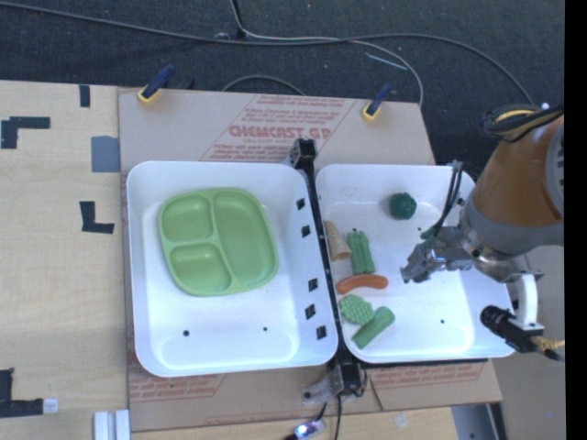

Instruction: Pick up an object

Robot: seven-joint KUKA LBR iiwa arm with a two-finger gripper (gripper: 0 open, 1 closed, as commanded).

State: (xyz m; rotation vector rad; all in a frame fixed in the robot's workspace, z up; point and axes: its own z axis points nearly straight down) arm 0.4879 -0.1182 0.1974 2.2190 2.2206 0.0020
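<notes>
The camera looks down at a desk (55,246) with two white bins side by side. The left bin (151,337) holds a green plate (217,241) with three sections in it. The right bin (431,337) holds small toy foods. The grey and orange arm (518,195) reaches in from the right side, and its tool (417,266) hangs low over the right bin, near the middle of it. The tool is dark and small here, and you cannot tell how its tips are set. Nothing can be seen between the tips. A dark green round ball (402,206) lies just above the tool in the picture, close by but not touching it. To the left of the tool is a green bumpy pickle (359,252), standing up and down in the picture. Just below the pickle, an orange hot dog (362,284) lies sideways, near the tool. Further down and to the left of the tool is a light green bumpy piece (354,309), and touching it is a smooth green stick (373,327) that lies slanted. A small tan piece (337,246) sits next to the pickle, by the wall between the bins. Under both bins there is a brown cardboard sheet (275,131) with red words on it. Black wires (303,39) run across the dark floor at the top.
</notes>
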